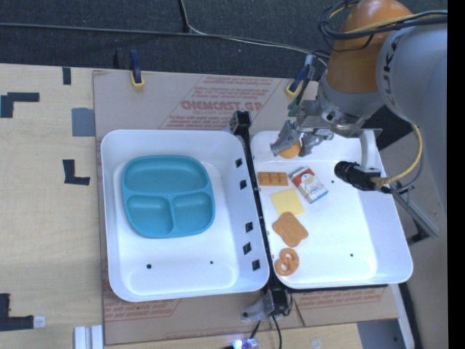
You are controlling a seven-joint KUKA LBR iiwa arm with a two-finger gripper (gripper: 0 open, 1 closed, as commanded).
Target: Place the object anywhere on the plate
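The gripper (pixel 296 141) hangs over the right bin's (pixel 363 253) far left corner, its fingers set around a small rounded orange object (pixel 290 150), mostly hidden between them. Toward that bin's left edge lie a ridged brown wafer (pixel 273 179), a small printed carton (pixel 309 184), a flat yellow cheese slice (pixel 288 201), toast (pixel 290 230) and a pretzel (pixel 286 261). The smooth teal divided plate (pixel 168 195) sits in the left bin (pixel 131 275).

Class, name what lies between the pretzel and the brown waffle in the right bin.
In the camera view, a yellow cheese slice and a toast piece lie between pretzel and waffle.
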